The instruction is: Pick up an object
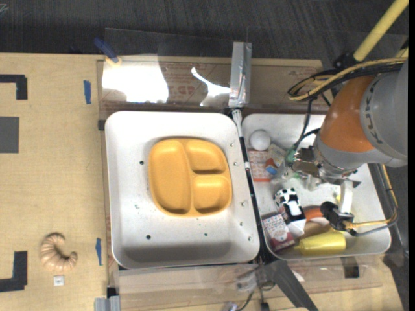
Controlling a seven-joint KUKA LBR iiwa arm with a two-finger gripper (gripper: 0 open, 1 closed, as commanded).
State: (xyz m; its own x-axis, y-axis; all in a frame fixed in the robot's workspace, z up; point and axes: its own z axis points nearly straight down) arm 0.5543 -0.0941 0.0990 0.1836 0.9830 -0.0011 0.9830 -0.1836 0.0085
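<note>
Cardboard-topped bench [45, 173], right bin's [379, 238] labelled packets illegible, jaws' [324, 180] state impossible to tell.

The arm [363, 122] covers the right bin's [382, 235] upper right part and is cut off by the frame's right edge. The small items beneath its wrist are too cluttered to identify.

fixed overhead camera, slanted down, bins [243, 238]
</note>
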